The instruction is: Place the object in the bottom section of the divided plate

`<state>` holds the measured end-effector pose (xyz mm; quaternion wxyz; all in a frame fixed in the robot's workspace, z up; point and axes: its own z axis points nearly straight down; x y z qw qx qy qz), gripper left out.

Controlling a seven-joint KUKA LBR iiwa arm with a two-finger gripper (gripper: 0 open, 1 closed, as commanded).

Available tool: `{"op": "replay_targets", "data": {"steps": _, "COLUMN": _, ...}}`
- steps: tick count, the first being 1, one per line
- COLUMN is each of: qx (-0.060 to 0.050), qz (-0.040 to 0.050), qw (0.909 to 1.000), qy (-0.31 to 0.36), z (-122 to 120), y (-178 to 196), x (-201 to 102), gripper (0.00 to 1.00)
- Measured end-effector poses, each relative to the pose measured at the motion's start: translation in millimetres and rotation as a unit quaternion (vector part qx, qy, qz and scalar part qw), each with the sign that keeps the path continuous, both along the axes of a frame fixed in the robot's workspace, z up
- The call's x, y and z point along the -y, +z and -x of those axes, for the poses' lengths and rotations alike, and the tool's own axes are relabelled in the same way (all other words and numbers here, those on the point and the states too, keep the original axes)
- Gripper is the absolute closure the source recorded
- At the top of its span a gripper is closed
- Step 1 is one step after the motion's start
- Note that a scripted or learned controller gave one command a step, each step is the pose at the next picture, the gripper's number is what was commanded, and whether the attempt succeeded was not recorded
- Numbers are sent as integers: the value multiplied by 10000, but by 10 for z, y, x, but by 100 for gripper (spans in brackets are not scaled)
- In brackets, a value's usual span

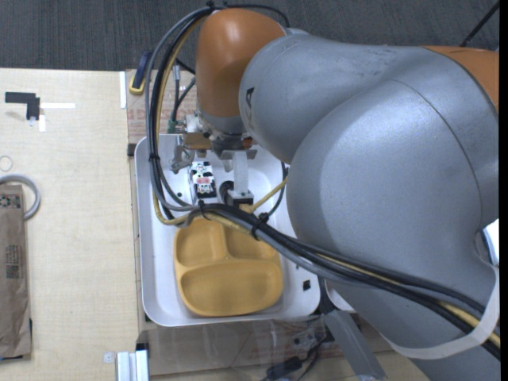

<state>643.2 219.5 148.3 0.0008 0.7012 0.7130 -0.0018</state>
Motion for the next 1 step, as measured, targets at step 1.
{"op": "replay_targets", "data": {"steps": 1, "qx": -5, "qz": 2, "qw": 9923, "qy": -1239, "z": 422, "y": -23, "x": -35, "gripper": 0}}
